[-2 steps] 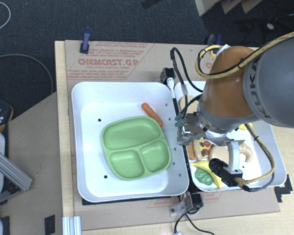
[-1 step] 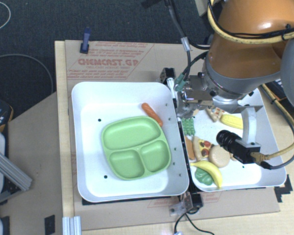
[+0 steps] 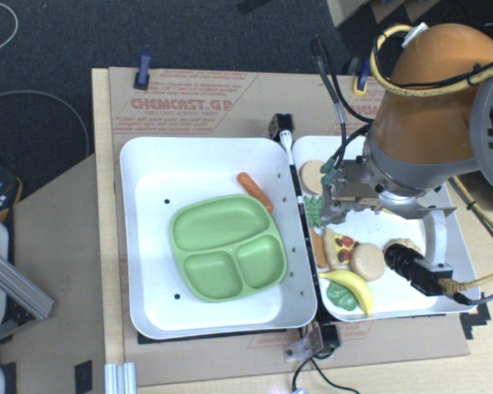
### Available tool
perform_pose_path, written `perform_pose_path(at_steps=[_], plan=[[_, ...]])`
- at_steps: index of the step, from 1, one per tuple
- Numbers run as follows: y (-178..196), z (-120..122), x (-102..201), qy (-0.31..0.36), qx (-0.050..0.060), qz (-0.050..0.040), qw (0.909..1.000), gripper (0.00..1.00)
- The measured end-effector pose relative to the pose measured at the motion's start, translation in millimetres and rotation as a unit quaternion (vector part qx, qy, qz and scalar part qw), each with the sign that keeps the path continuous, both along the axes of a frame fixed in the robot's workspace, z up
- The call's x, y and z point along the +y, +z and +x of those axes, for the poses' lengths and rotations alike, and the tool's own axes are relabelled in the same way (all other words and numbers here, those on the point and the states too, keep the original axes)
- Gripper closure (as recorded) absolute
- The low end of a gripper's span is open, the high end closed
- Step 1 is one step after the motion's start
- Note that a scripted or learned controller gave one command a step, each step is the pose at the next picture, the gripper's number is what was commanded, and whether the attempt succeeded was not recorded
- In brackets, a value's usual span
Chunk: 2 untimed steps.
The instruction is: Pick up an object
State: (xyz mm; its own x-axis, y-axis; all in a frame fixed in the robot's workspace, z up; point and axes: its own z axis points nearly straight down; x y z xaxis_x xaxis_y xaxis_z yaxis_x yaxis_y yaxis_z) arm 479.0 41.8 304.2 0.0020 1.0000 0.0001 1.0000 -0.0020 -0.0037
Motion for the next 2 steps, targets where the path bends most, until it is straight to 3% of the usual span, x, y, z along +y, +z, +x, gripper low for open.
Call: perform_pose_path(at_steps=[1,2], plan=[[-16.2,-0.3,100.9,0.005,-0.001,0.0005,1.0000,1.00],[149.3,0.8,114.5,0.003,-0.008,0.0018,1.0000,1.00]])
